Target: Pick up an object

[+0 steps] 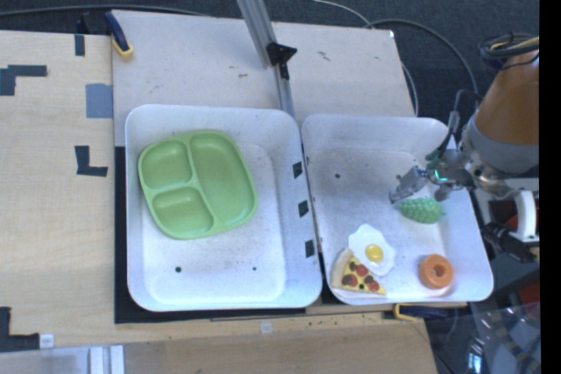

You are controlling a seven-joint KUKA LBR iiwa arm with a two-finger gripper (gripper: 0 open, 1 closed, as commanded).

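In the right bin (351,144) lie a green knobbly toy (422,209), a fried egg (372,247), a pizza slice (358,275) and an orange doughnut (436,271). My gripper (410,187) hangs low at the bin's right side, directly above and to the left of the green toy, close to it or touching it. Nothing shows between the fingers. The arm with its orange band (513,105) reaches in from the right.
The left bin (158,276) holds a green divided plate (196,183). A metal pole (254,0) runs from the top down to the gap between the bins. The bin walls rise around the gripper's working space.
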